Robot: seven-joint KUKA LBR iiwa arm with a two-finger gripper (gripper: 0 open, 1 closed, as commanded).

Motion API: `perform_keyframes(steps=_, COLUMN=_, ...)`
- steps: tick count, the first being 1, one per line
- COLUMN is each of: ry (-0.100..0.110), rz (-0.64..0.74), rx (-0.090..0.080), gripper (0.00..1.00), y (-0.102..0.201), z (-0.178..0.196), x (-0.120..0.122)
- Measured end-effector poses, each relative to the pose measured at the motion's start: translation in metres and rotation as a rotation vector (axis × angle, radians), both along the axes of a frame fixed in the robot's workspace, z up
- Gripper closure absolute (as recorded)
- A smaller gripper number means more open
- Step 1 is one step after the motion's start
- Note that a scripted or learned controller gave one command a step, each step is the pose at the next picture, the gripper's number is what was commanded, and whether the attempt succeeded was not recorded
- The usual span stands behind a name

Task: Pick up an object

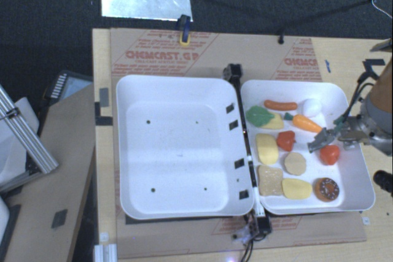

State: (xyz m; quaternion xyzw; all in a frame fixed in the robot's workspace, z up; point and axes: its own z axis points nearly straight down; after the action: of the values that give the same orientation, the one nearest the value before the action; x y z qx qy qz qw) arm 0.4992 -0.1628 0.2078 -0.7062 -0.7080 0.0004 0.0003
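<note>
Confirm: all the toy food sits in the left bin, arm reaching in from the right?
Not quite. The camera view shows the toy food, such as the hot dog and donut, in the right bin. The arm does reach in from the right, with its claw over that bin.

From my seat, the arm (382, 108) reads as a rounded grey body coming in at the right edge, with a hint of orange-brown along its upper part. A thin dark cable (355, 100) curves down its near side. At its end I see the gripper (323, 142), a pale grey metal block with darker grey fingers (317, 145) that look slim and angular. I can't make out any screws or markings at this size.
</note>
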Motion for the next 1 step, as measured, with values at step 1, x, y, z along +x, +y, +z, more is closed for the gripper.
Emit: perform_keyframes(steps=1, ry=0.002, rz=0.014, rx=0.007, gripper=0.0, y=0.1302, z=-0.0261, x=0.0006)
